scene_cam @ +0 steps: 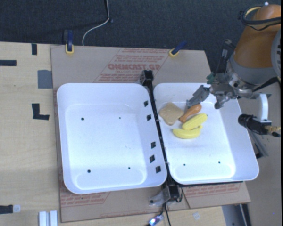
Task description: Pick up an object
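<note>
In the right bin [236, 166] lie three objects close together: a tan bread slice [170, 113], an orange carrot-like piece [190, 112] and a yellow banana bunch [191, 126]. My gripper [208, 101] hangs over the bin's far part, just up and right of the carrot piece. Its fingers are spread open, one finger [197, 97] pointing toward the carrot piece, and nothing sits between them.
The left bin [68, 126] stands beside the right one, with a black divider strip [153, 126] between them. Both rest on a cardboard sheet [127, 65] clamped at the back. The arm's orange band [259, 36] rises at the right.
</note>
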